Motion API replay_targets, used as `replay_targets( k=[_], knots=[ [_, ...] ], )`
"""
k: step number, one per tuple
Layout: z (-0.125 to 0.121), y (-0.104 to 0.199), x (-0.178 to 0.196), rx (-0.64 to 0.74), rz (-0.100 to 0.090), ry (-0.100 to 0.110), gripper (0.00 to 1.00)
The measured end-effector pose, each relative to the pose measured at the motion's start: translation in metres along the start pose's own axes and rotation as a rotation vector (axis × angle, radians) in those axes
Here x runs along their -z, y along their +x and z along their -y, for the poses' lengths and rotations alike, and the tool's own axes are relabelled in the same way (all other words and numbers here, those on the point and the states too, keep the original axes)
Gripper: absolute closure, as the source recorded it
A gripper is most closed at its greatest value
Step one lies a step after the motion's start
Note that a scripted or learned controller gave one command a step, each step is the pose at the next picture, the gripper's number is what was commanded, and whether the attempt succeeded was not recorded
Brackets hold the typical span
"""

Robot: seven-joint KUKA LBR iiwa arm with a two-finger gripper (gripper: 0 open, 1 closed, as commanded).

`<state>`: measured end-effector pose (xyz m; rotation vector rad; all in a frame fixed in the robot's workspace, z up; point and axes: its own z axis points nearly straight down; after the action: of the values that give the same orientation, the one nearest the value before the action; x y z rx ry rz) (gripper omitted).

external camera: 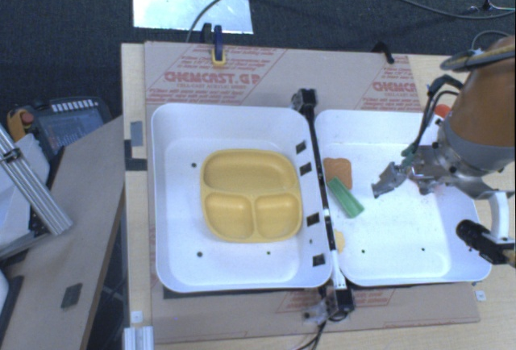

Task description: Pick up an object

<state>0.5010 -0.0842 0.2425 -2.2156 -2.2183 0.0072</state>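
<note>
Two white bins, one yellow tray, one green block, one orange piece.

A yellow tray lies in the left bin; the gripper hovers near a green block.

Legible text — red print "CHEMCAST G P" on the brown protective sheet covering the desk, beyond the bins and far to the left of the hand. A second red print on the same sheet, just beyond the hand — partly cut off, reads "CHEMCAS".
</note>
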Motion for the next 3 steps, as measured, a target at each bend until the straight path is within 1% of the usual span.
replay_targets(
  k=[1, 2, 3],
  knots=[
    [-0.002, 0.000, 0.004, 0.002, 0.001, -0.010, 0.00],
    [-0.003, 0.006, -0.057, 0.000, 0.000, -0.003, 0.00],
    [-0.011, 0.000, -0.113, -0.001, 0.000, -0.004, 0.00]
  ],
)
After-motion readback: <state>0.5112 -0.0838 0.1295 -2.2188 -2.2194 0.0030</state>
